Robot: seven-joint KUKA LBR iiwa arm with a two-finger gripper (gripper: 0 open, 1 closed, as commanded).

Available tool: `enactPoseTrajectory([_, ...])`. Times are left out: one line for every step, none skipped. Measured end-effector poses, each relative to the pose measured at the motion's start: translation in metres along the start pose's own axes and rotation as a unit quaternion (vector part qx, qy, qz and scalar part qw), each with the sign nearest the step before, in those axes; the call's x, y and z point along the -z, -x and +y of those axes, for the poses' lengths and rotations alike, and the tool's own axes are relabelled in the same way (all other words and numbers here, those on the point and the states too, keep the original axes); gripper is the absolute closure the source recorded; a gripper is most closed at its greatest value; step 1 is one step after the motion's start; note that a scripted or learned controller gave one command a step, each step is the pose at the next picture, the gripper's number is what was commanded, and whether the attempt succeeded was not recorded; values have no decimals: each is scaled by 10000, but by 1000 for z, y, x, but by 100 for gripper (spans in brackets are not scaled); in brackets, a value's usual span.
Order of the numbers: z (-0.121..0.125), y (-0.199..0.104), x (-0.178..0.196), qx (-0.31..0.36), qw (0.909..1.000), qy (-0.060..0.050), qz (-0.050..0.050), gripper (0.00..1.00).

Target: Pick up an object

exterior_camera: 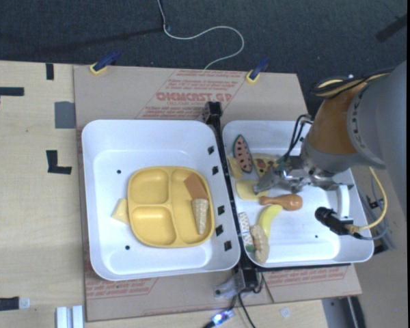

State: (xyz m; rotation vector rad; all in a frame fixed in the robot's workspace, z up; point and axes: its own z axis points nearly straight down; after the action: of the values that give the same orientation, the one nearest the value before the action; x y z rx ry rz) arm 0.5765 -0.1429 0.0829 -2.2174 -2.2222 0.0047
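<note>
Fig. | arm low over right bin, jaws state unclear | near drumstick, banana: likely pick targets

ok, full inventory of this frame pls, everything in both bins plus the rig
left bin: 1, white, holds the tray
divided tray: 1, yellow, middle of left bin
corn cob: 1, pale yellow, tray's right compartment
brown slab: 1, brown, above the corn cob
yellow flat piece: 1, tucked under tray's left edge
right bin: 1, white
watermelon slice: 1, red with green rind, right bin upper left
drumstick: 1, orange-brown, right bin centre
banana: 1, yellow, below the drumstick
clips: 2, blue and yellow, cardboard's top edge
arm: 1, grey with orange band, from the right
gripper: 1, grey, just above the drumstick
</note>
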Motion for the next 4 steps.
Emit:
enactPoseTrajectory([1, 0, 14, 4, 10000, 11, 2, 100])
enactPoseTrajectory([4, -3, 56, -3, 10000, 20, 4, 100])
enactPoseTrajectory([-2, -4, 101, -3, 10000, 30, 2, 100])
enactPoseTrajectory([-1, -5, 144, 0, 10000, 36, 0, 100])
